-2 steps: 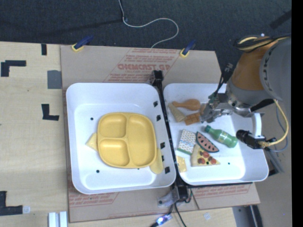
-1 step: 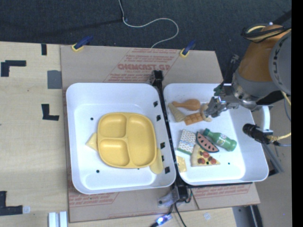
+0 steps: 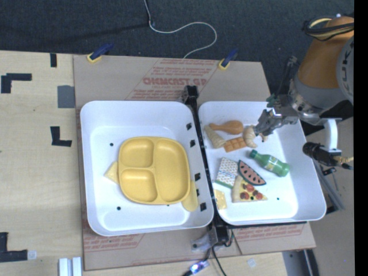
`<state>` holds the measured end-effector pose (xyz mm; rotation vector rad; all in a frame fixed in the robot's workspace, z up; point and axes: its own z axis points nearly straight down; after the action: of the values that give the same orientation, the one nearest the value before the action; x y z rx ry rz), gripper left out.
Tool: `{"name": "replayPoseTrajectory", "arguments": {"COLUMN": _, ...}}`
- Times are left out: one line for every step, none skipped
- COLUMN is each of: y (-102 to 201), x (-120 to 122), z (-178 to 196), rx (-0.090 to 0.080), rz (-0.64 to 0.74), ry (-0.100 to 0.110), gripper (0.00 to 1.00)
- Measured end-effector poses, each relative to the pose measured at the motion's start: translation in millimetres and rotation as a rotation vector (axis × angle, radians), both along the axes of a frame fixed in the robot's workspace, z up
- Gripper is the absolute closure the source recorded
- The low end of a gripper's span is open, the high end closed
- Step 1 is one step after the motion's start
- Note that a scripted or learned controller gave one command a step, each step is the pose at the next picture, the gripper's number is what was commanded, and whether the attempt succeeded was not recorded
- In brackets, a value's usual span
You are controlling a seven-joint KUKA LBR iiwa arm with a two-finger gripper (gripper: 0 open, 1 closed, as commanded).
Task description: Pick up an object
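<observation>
The jaws' state cannot be told; the gripper (image 3: 265, 125) is hovering at the upper right of the right bin (image 3: 299, 209), over a small beige food piece (image 3: 249, 135). Seven toy foods are lying in this bin: a drumstick (image 3: 227, 126), a cone-shaped piece (image 3: 214, 137), an orange bar (image 3: 235, 145), a green bottle (image 3: 269, 163), a watermelon slice (image 3: 250, 173), a pizza slice (image 3: 247, 193) and a checkered wedge (image 3: 226, 171). They are crowding the bin's middle and left; its lower right corner is lying bare. The left bin (image 3: 100, 131) is holding one yellow divided plate (image 3: 154, 169), with white floor showing around it. Both bins are sitting side by side on the bench (image 3: 34, 165).
</observation>
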<state>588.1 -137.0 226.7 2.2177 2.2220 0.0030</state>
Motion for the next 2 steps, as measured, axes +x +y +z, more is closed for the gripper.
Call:
{"name": "replayPoseTrajectory", "arguments": {"y": 57.8, "x": -15.8, "z": -5.6, "rx": 0.002, "rz": 0.004, "ry": 0.006, "gripper": 1.0}}
{"name": "replayPoseTrajectory", "arguments": {"y": 100.2, "x": -50.2, "z": -7.5, "rx": 0.002, "rz": 0.002, "ry": 0.007, "gripper": 1.0}}
